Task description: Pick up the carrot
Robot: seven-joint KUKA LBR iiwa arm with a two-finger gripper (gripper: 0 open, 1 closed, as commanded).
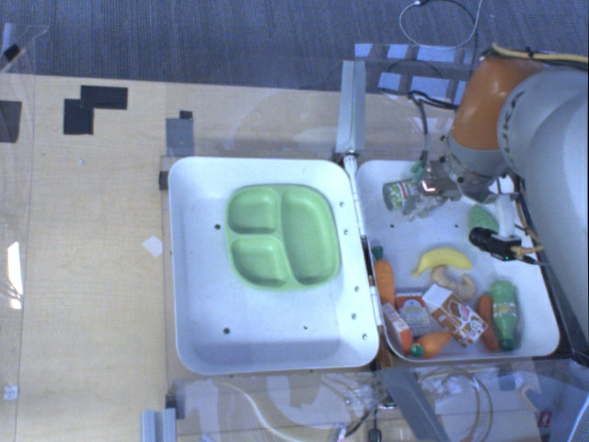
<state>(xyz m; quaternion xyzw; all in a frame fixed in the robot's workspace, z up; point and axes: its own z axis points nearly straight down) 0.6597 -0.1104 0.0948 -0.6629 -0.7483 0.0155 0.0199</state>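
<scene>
1. Carrot [384, 282] is our target, but we start with the biggest thing in view: the grey arm [552, 145] with its orange band [483, 109] comes in from the right and leans over the upper part of the right bin [550, 337].
2. Next in size, the left bin [189, 339] holds a green divided tray [281, 236]. Neither matters for this pick.
3. The right bin carries the clutter: a banana [440, 260], a green bottle [503, 313], some small cartons [457, 319], and a small can [398, 193] lying near the claw.
4. The gripper [425, 194] sits low in the upper middle of the right bin, just beside that can. We cannot tell whether the claw is apart or together, since glare and cabling blur it, and we see nothing clearly clamped in it.
5. The carrot lies against the left wall of the right bin, about halfway down. Its long axis runs roughly up and down the view, parallel to that wall, with the green top at the upper end.
6. The relation that counts: from the claw, the carrot lies toward the lower left of the view, well apart, with bare bin floor between them.
7. We judge the coming move needs travel toward that wall, then a close across the carrot's narrow width; the wall leaves little room on that side.
8. A second, smaller orange piece [433, 343] rests near the bottom edge; we take the wall-side one as the plainer target.
</scene>
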